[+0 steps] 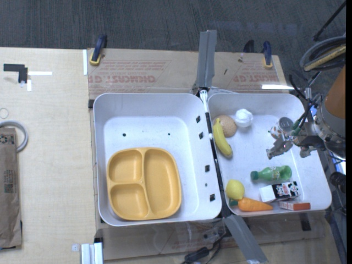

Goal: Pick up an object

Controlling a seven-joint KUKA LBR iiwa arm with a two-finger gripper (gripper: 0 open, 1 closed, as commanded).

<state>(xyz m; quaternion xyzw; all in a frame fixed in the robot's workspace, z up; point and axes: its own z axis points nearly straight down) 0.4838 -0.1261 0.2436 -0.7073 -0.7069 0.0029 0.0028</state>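
My gripper (276, 142) hangs over the right bin (319, 172), reaching in from the right, open with nothing between its fingers. Just below it lies a green bottle (271, 174) on its side. Near the bin's left wall are a banana (221, 138) and a brown round fruit (227, 126), with a white object (243, 116) beside them. At the front lie a lemon (235, 189), a carrot (254, 204), a small milk carton (280, 191) and a red-and-white box (295, 205).
The left bin (110, 125) holds a yellow divided plate (144, 182). A metal divider (207, 65) runs between the bins. Cables and the arm's body (333, 120) crowd the right edge. A brown paper bag (8, 186) lies at the far left.
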